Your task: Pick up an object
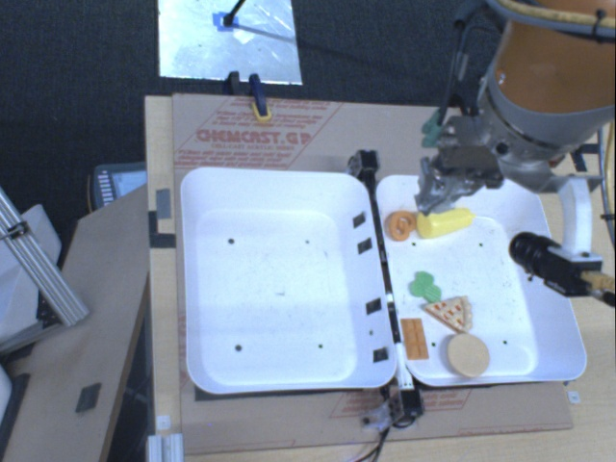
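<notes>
The right bin holds several toy foods: a yellow block, an orange round slice, a green piece, a pizza-like wedge, an orange rectangle and a tan disc. My gripper hangs over the bin's back left part, its tips just above the left end of the yellow block. The tips blend together from this angle.
The left bin lies beside the right one, with black clips along the shared wall. A black cylinder on a white bracket juts over the right bin's right side. A silver plate lies at the back.
</notes>
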